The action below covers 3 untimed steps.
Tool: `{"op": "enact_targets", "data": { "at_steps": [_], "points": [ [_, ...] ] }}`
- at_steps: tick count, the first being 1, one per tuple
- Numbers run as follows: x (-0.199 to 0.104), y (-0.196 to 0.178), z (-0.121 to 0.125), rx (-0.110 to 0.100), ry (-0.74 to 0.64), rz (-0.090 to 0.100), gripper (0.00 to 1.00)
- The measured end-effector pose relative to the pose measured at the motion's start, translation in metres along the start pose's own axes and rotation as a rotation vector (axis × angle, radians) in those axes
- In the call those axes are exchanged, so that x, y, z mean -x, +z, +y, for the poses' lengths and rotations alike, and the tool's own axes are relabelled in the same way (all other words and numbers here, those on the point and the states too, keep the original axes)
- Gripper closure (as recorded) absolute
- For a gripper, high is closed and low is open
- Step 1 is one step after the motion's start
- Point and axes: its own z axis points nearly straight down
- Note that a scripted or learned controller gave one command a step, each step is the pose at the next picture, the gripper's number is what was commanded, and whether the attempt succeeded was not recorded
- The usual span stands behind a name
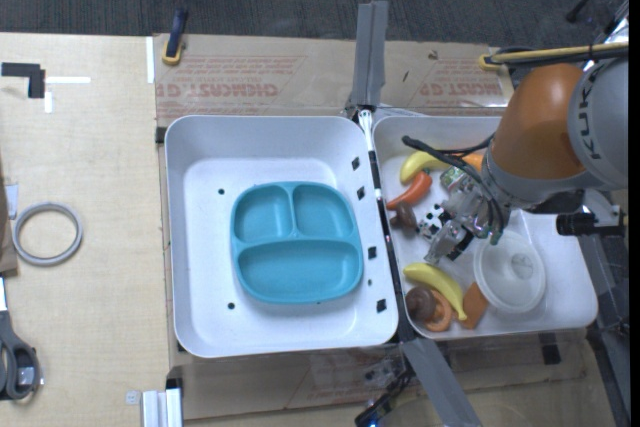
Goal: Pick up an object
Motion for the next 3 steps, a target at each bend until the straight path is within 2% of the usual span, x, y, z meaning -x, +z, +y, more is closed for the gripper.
{"op": "enact_targets", "data": {
  "at_steps": [1, 2, 3],
  "points": [
    [0.082, 0.000, 0.038, -0.007, 0.087, 0.016, 0.00],
    [0.084, -0.010, 0.039, -0.004, 0.085, 0.002, 1.00],
    [0.031, 0.000, 0.020, 0.000, 0.335, 0.001, 1.00]
  ]
}}
